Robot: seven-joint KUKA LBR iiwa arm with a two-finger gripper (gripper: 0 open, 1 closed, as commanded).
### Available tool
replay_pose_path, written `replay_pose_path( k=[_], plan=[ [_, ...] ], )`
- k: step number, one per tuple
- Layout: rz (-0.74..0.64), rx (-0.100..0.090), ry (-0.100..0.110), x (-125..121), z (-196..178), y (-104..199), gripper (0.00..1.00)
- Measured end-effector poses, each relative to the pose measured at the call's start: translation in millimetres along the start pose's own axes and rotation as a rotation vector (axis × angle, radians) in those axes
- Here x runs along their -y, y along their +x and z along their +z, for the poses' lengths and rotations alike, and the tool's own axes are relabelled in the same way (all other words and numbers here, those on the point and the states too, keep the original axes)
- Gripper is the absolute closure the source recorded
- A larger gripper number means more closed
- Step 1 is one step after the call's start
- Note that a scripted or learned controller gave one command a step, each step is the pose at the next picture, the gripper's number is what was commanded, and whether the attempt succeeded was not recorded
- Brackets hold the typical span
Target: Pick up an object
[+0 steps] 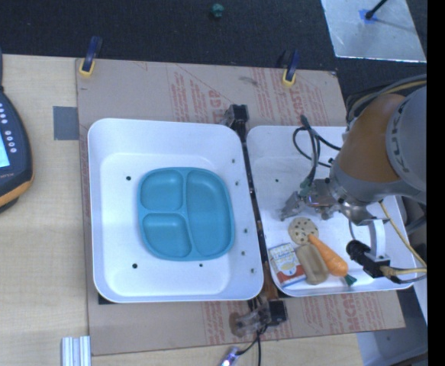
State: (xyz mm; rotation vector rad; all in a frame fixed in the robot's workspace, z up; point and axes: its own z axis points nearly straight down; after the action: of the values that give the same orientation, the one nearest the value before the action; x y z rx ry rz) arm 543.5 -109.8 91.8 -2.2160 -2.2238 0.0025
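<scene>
Claw (302, 203) low in right bin (272, 155), grip state you can't tell. Carrot (327, 256), cracker (301, 229), packet (284, 262) crowd near side. Blue tray (185, 213) fills left bin (115, 273).

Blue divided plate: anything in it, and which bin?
Empty. The blue divided plate lies flat in the left bin; all three compartments show bare blue.

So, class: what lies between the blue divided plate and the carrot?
In the camera view, between the blue divided plate and the carrot: the bins' adjoining rims and a small printed packet.
</scene>
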Motion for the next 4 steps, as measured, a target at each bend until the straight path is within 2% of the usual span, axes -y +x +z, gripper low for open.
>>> replay_pose_path(
  k=[1, 2, 3, 4],
  plan=[
    [-0.001, 0.001, 0.001, 45.6, 0.6, -15.9, 0.0],
    [-0.003, -0.001, 0.002, 42.3, 0.5, 8.3, 0.0],
    [-0.001, 0.0, 0.0, 24.8, 0.2, -0.8, 0.0],
    [0.001, -0.001, 0.0, -16.0, -0.7, 3.2, 0.0]
  ],
)
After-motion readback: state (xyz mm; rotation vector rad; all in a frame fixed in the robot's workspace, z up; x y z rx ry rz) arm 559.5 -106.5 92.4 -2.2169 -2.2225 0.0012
